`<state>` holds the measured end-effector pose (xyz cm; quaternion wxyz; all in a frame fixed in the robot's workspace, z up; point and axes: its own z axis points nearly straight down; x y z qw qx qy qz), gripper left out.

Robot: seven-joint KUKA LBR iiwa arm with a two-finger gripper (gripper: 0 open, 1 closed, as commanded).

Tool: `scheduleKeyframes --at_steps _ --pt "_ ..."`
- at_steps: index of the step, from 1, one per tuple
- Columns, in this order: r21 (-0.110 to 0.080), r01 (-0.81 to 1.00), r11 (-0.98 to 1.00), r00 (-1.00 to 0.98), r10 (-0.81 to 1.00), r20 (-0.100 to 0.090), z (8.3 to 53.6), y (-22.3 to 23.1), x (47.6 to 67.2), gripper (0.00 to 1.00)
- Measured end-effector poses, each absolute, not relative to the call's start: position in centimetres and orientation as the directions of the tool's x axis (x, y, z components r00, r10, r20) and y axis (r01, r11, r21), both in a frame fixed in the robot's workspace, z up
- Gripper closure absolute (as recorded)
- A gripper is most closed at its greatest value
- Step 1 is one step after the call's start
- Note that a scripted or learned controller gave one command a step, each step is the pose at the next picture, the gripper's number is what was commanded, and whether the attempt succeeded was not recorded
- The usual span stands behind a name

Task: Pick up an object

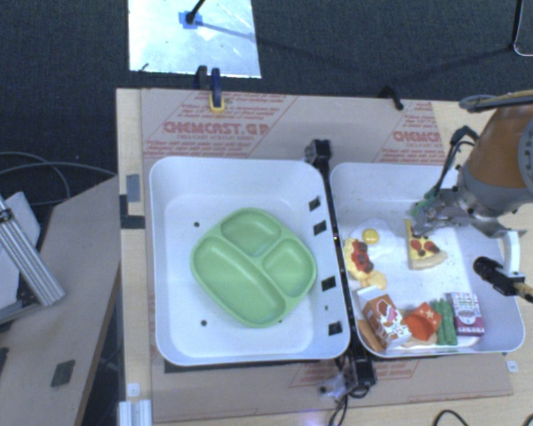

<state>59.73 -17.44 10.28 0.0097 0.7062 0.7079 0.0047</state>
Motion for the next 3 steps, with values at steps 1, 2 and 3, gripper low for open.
scheduleKeyframes --at_steps 1,2,3 --pt "0.008 1.000 0.005 -0.005 1.000 -0.002 16.7 -17.1 60.1 1.00" --pt "0.008 1.000 0.006 -0.006 1.000 -0.002 22.2 -17.1 60.3 1.00" --pt "0.000 1.000 0.007 -0.007 1.000 0.001 21.6 -13.1 57.9 1.00"
